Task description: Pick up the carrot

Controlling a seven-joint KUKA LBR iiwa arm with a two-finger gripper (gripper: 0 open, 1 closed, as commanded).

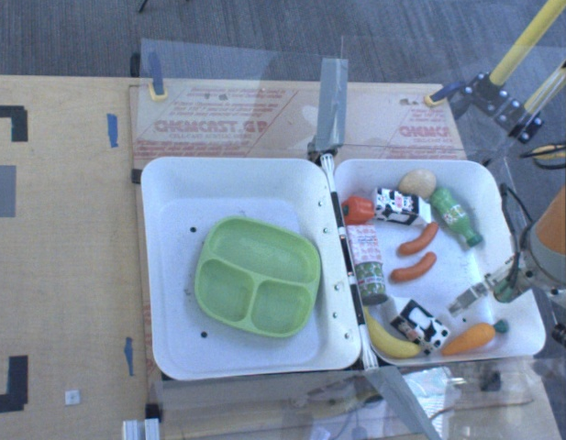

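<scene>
Left bin [172,191]: green divided plate [257,276], nothing on it. Right bin [489,177] crowded with play food: bottle along the divider, two sausages [416,253] mid-bin, banana [390,335] at the near wall. Carrot [469,339] lies flat in the near-right corner, free of neighbours. Gripper [472,295] hangs just above it, holding nothing; opening cannot be told.

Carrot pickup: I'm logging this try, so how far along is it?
Nothing looks done yet: the carrot lies on the floor of the right bin, near its front right corner beside the cow-print carton. In hand: the pincer sits just above the carrot, holding nothing. Left: closing on the carrot and lifting it out.
</scene>
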